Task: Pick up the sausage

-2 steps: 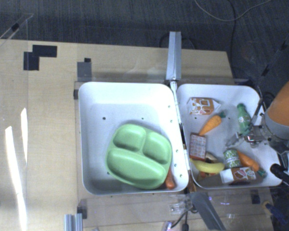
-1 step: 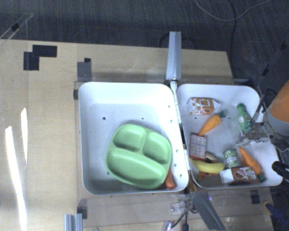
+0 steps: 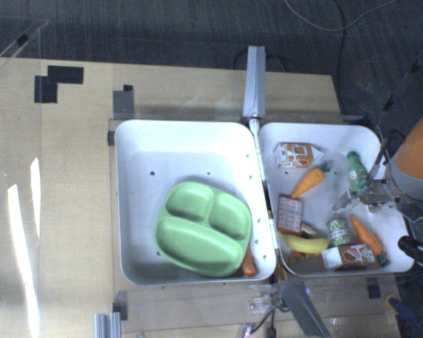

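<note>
Bring the claw (image 3: pixel 357 200), grip state impossible to tell, out of the right bin (image 3: pixel 317 127) to the sausage (image 3: pixel 248 265) wedged between green tray (image 3: pixel 203 227) and left bin (image 3: pixel 137 189) front-right corner, then descend clear of both.

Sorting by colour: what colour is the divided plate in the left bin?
Light green plate, in the camera view.

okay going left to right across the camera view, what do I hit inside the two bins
Green divided plate in the left bin → orange thing at its lower right edge → dark snack packet → banana → carrot → small can → green bottle → second carrot → gripper.
</note>
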`<state>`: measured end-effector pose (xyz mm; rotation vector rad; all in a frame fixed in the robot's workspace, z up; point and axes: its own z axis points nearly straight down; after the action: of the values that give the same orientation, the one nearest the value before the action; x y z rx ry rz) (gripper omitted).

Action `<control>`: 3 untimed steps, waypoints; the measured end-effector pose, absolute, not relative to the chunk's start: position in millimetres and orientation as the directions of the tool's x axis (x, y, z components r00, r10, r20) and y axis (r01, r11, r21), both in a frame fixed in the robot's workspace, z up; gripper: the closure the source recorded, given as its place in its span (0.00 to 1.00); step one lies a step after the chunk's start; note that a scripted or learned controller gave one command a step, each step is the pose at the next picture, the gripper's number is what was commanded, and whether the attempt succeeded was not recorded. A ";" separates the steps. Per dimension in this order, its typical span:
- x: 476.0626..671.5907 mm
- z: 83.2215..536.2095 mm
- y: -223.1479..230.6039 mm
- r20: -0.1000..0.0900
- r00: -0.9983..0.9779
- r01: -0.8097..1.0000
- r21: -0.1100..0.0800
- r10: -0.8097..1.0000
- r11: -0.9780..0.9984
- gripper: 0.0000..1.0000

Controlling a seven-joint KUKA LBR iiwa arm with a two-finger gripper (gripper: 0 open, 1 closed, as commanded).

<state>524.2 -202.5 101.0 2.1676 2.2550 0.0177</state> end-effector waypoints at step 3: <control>513.2 101.1 -175.0 -0.005 -0.092 0.996 0.020 0.996 0.092 0.00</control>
<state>513.2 -175.0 101.1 2.1056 2.3088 0.0182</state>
